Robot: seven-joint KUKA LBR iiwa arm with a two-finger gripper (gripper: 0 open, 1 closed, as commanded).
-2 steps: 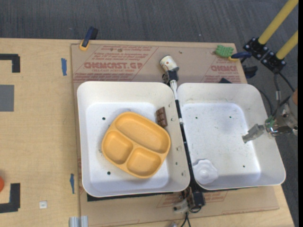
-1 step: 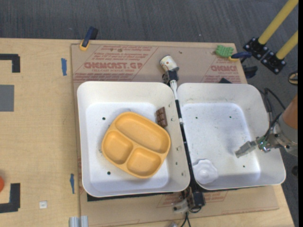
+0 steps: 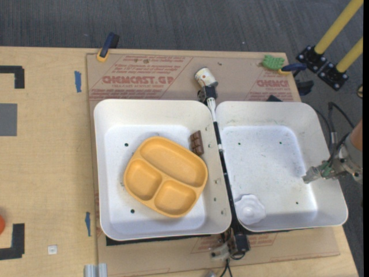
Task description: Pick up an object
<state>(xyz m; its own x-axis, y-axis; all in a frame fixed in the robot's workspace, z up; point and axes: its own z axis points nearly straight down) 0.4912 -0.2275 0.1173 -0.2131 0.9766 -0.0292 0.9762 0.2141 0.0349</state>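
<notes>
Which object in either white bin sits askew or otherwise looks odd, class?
The yellow three-compartment plastic tray lies rotated in the left white bin, square to none of its walls. A small brown block rests at its upper right corner. Nothing looks spilled or damaged.

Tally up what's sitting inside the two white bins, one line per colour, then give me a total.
Yellow-orange: 1, the divided tray in the left bin
Brown: 1, a small block at that bin's right wall
White: 1, a small lid-like piece in the right bin
Total: 3
</notes>
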